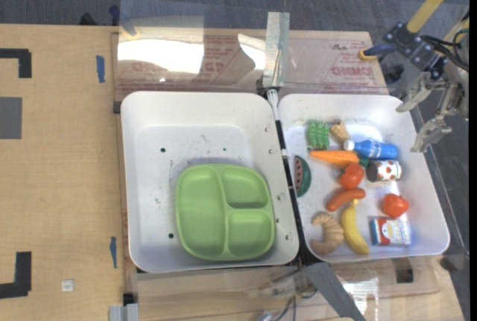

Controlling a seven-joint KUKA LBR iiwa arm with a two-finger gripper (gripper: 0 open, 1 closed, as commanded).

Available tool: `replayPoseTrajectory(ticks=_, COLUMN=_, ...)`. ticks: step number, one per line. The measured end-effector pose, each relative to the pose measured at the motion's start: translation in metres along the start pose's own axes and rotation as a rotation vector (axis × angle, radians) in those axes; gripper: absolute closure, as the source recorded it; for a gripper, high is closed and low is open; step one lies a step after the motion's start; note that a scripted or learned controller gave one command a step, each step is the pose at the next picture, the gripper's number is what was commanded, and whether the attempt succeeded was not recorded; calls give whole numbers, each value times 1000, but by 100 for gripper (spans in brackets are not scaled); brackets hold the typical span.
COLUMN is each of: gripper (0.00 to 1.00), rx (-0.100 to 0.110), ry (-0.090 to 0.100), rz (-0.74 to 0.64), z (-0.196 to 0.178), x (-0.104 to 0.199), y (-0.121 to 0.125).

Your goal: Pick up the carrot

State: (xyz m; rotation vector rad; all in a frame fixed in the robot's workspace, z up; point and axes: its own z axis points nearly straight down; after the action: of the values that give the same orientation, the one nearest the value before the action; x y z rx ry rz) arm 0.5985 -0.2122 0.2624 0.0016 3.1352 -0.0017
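A: Largest first?
B: Tabletop (52, 163), tan board. Left bin (141, 118), white, bearing a green divided plate (223, 211). Right bin (440, 237), white, crowded with toy food.

A: Arm?
B: At the right edge, above the right bin's upper right corner. Gripper (432, 115) hanging just outside that rim, fingers apart, nothing between them.

A: Contents of the right bin, down in size?
B: Banana (355, 230), low centre. Blue-and-white bottle (373, 150), lying flat. Carrot (335, 158), orange, in the upper left part of the bin. Small carton (390, 231), lower right. Croissant (326, 230), beside the banana. Green leafy piece (319, 134), above the carrot.

A: Deciding relation?
B: Carrot left of and below the fingers, well apart, with the bottle between. Long axis roughly left to right, thick end touching or just beside the bottle. Likely needing a reach leftward into the bin, fingers closing across the short width.
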Motion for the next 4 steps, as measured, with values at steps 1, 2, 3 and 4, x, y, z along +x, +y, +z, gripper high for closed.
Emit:
replayPoseTrajectory(ticks=1, gripper=0, rx=-4, ry=4, rz=-253, z=58, x=-38, y=63)
replayPoseTrajectory(ticks=2, gripper=0, rx=1, ry=-7, rz=-170, z=147, x=-6, y=88)
replayPoseTrajectory(ticks=3, gripper=0, rx=-2, ry=-3, rz=5, z=173, x=14, y=61)
replayPoseTrajectory(ticks=4, gripper=100, rx=1, ry=-19, rz=3, z=159, x=10, y=62)
